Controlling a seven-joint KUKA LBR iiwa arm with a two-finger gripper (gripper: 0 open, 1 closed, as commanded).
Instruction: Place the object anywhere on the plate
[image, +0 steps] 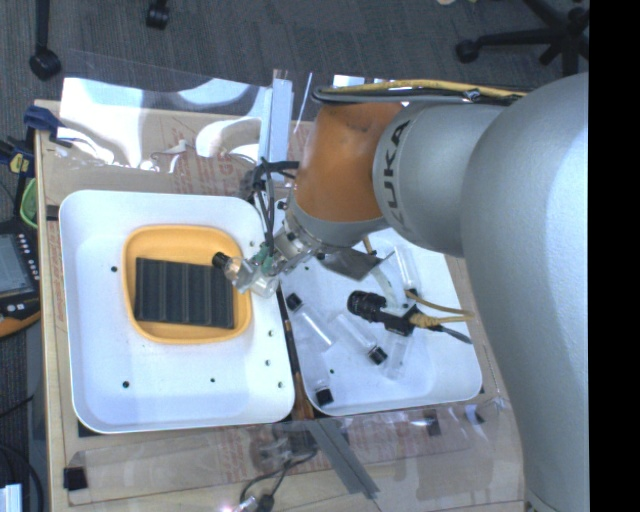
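Two white bins: left bin (90, 390) holding one yellow plate (140, 250) with one dark ribbed block (185, 293) on it; right bin (440, 385) largely hidden under the arm (480, 170). One gripper (248, 272) at the plate's right rim; its opening cannot be told. Small dark object (221, 261) touching the gripper tip over the plate's edge, held or not unclear.
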